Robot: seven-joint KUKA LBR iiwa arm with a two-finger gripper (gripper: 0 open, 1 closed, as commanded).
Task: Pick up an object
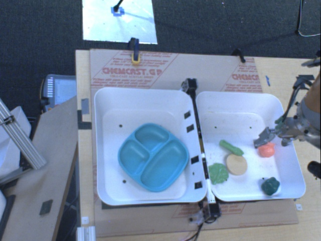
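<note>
Gripper (264,138) over the right bin (241,102), just above the orange object (267,150).
Whether its fingers grip anything cannot be told; bins sit on cardboard (165,69), dark carpet (225,14) behind.

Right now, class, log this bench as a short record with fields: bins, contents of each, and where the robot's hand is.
left bin: holds a blue divided plate
right bin: holds five small items
items: green stick, tan disc, leafy green piece, dark green lump, orange-red piece
hand: over the right bin's right side, just above the orange-red piece
held: nothing visibly between the fingers
</note>
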